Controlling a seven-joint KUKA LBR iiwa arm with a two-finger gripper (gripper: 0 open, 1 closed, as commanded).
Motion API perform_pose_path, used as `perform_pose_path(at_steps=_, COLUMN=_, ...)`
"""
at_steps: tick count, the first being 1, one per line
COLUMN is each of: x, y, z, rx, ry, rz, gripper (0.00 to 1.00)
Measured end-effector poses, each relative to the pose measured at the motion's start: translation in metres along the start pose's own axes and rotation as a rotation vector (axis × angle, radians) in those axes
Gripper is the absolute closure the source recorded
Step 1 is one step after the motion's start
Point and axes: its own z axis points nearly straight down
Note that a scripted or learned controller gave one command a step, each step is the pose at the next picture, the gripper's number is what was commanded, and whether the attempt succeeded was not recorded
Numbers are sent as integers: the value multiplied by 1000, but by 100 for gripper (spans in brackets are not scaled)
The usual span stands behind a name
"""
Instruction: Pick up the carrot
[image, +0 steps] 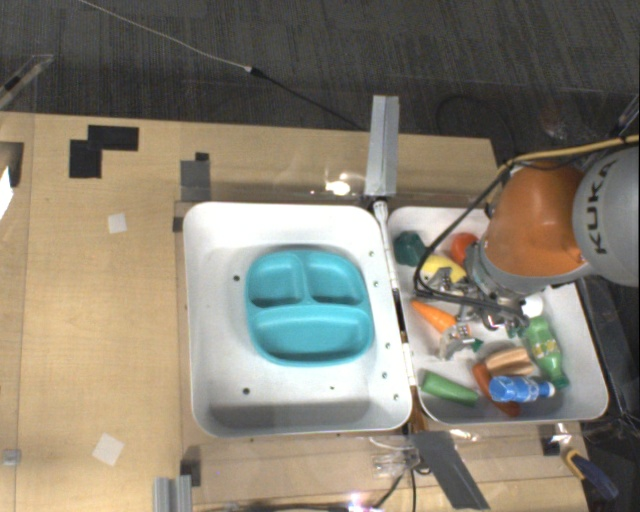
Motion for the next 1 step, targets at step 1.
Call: perform_pose_path(at_steps=1, x=-63, y=-9, z=-2, rx=0, ry=5, rz=280, gripper=0)
